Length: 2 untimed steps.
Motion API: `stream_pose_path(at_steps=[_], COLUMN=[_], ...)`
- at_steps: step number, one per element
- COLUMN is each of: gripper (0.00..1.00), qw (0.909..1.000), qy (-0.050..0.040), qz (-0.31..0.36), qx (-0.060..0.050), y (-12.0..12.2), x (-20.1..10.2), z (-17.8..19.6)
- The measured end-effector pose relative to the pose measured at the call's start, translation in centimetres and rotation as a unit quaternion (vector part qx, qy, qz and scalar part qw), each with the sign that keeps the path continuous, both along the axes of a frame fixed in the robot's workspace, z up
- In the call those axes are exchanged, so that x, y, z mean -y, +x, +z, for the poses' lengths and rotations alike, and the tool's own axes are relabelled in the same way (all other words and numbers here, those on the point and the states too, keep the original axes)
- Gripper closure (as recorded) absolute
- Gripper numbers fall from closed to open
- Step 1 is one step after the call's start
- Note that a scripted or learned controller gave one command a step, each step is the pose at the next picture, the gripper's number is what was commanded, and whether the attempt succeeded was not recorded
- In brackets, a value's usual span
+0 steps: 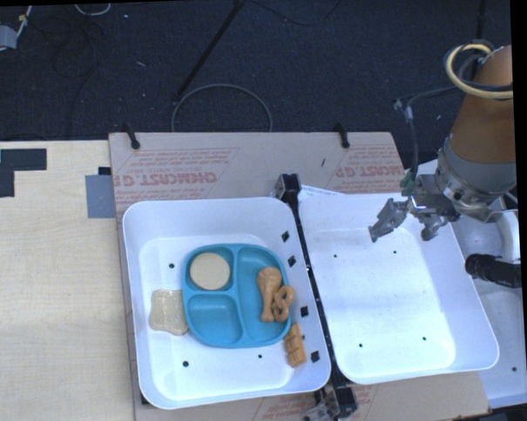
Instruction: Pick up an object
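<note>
Blue tray [218, 325] in left bin, round cracker [209, 270] and pretzel [275, 293] on it, pale bread [168, 311] touching its left, small tan piece [295, 345] at its near-right edge

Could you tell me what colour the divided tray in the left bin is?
The divided tray is bright blue, clearest in the camera view.
</note>
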<state>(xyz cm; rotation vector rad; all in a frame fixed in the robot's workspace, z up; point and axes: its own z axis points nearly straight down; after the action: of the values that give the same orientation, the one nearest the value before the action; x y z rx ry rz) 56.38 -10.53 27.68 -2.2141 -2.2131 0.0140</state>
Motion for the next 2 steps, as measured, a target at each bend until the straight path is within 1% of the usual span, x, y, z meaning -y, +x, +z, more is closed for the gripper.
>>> stream_pose_path(at_steps=[1, 2], gripper=[0.00, 0.00], qw=[1.0000, 1.0000], qy=[-0.0008, 0.0000], qz=[0.001, 0.001], qx=[0.006, 0.003], y=[0.2, 0.7], x=[0.0, -0.8], z=[0.7, -5.2])
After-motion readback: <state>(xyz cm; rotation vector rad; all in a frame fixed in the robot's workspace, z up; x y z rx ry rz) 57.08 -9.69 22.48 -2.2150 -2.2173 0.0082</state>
